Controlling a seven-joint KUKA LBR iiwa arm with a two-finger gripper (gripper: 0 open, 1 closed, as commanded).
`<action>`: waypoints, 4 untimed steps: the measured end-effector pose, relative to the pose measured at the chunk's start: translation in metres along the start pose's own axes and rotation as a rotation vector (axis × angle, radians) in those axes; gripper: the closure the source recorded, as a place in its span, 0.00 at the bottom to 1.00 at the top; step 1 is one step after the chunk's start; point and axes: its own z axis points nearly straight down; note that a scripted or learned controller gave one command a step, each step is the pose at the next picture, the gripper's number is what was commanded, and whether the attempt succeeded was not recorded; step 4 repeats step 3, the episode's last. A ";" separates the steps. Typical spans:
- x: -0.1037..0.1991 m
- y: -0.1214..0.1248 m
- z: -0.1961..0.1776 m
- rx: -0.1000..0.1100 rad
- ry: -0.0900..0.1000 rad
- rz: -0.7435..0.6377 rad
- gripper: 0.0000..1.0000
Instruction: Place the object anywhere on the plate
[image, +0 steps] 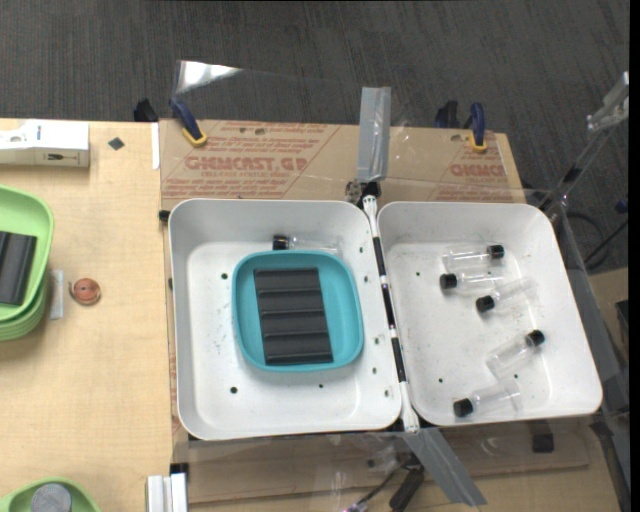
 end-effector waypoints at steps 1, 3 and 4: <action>0.000 0.000 0.000 0.000 0.000 0.000 0.00; 0.000 0.000 0.000 0.000 0.000 0.000 0.00; 0.000 0.000 0.000 0.000 0.000 0.000 0.00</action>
